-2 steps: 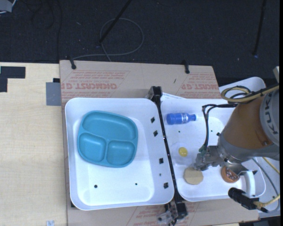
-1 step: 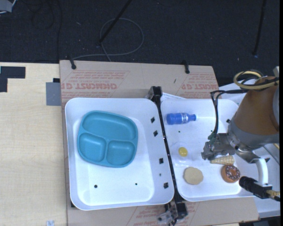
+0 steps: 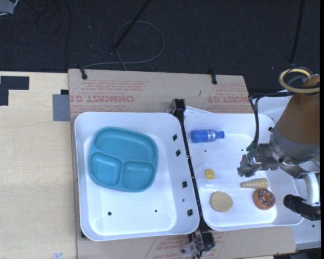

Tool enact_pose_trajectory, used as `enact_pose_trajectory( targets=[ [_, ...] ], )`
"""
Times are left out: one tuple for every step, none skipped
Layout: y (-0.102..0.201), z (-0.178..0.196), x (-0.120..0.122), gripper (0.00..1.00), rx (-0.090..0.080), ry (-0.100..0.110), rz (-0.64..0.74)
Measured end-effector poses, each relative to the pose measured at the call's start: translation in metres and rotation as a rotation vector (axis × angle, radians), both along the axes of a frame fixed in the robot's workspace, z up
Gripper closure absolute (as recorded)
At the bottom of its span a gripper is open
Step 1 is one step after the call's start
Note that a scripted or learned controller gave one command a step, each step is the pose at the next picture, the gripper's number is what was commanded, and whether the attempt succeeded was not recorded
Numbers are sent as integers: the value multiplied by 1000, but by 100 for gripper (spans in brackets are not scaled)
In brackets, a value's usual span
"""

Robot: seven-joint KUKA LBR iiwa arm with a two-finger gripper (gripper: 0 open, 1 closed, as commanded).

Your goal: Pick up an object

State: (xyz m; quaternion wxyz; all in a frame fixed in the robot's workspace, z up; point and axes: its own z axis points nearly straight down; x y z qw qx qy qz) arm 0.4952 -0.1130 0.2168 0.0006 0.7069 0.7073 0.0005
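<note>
R bin: ice-cream cone lies flat, long axis L–R, tip pointing L, just below gripper; jaws' state can't tell. Nearby: blue bottle, donut, cookie.

A blue divided plate lies in the left white bin, on brown cardboard over a pale wooden bench.
</note>
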Motion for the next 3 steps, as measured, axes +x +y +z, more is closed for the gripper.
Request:
enact_pose_trajectory(
  targets=[
    [42, 0, 6, 100, 2, 4, 3],
    [95, -7, 22, 100, 3, 5, 4],
    [143, 8, 34, 100, 1, 4, 3]
  ],
)
